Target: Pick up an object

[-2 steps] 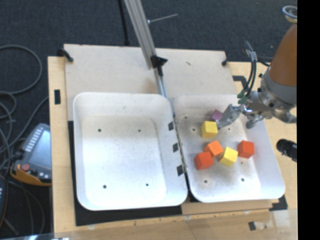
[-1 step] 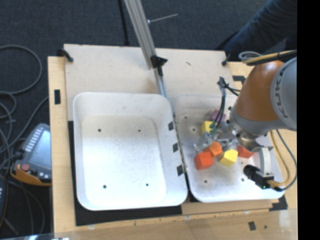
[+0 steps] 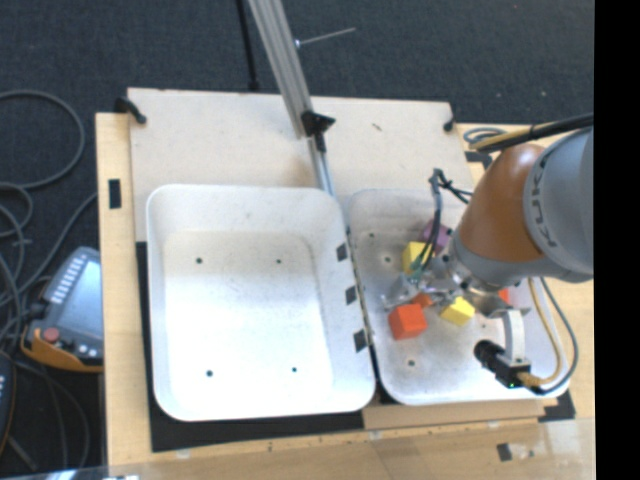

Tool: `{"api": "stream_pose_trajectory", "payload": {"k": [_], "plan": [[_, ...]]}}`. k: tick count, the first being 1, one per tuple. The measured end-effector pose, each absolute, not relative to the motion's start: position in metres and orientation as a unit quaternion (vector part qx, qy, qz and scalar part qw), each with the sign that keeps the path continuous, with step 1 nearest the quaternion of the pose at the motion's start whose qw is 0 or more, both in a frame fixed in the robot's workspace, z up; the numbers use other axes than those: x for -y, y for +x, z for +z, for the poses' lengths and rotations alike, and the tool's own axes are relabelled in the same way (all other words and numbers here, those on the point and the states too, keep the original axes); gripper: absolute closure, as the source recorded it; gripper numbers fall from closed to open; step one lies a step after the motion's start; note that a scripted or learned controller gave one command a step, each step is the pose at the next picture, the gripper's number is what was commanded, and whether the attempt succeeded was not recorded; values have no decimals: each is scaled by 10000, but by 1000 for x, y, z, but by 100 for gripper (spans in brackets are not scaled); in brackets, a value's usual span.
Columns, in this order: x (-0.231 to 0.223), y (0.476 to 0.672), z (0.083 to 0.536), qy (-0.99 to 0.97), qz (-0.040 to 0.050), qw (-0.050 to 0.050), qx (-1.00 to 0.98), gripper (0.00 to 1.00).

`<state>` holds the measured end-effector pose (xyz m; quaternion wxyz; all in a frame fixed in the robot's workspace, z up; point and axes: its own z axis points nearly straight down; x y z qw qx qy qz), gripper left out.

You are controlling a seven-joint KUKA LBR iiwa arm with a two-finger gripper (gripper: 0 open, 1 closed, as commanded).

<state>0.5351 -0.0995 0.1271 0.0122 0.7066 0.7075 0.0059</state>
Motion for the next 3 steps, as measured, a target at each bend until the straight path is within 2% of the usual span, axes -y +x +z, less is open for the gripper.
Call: {"api": "stream_pose_trajectory", "payload": {"k": [1,2,3], "plan": [[99,534,122,7066,63,118,-7075,0],[61,576,202,7047,39,43,-7094,0],[145,555,117,7058,8,16,-7084,0]]}}
